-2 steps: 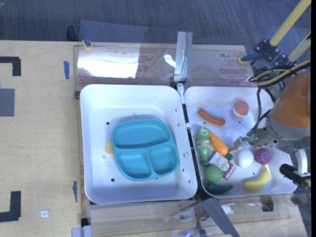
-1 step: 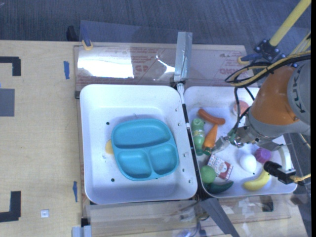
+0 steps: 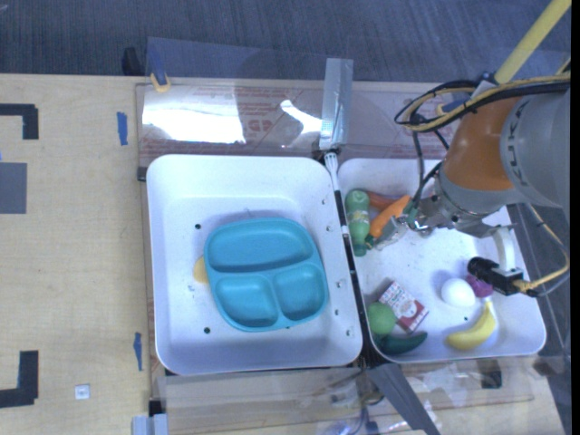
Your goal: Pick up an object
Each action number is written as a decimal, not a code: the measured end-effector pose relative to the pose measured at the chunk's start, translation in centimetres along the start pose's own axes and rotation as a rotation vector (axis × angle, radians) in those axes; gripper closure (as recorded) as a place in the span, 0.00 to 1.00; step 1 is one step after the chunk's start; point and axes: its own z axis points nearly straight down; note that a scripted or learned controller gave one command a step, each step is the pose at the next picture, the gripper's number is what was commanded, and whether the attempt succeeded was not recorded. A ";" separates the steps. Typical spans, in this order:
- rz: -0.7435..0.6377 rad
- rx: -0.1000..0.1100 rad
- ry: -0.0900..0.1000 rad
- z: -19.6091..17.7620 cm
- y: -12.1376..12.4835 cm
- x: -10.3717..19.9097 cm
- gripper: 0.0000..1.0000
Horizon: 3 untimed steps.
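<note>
The gripper (image 3: 399, 227) is down in the right bin (image 3: 535, 333), right at the orange carrot (image 3: 391, 211) and green bottle (image 3: 358, 217) by the divider; whether it's wide or closed, I can't tell from here. Over in the left bin (image 3: 172, 243), a blue sectioned tray (image 3: 265, 273) sits alone.

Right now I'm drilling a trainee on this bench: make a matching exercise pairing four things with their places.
Things:
1. blue tray
2. banana
3. white egg
4. green bottle

Places:
A. right bin, near corner
B. left bin, middle
C. right bin, by the divider, far end
D. right bin, just above the banana

Pairs: 1-B, 2-A, 3-D, 4-C
</note>
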 end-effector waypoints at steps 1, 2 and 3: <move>0.000 0.000 0.000 0.0 0.0 0.0 0.00; -0.041 0.025 0.011 0.1 4.6 -1.2 0.00; 0.080 0.050 0.025 -0.4 6.6 -0.5 0.00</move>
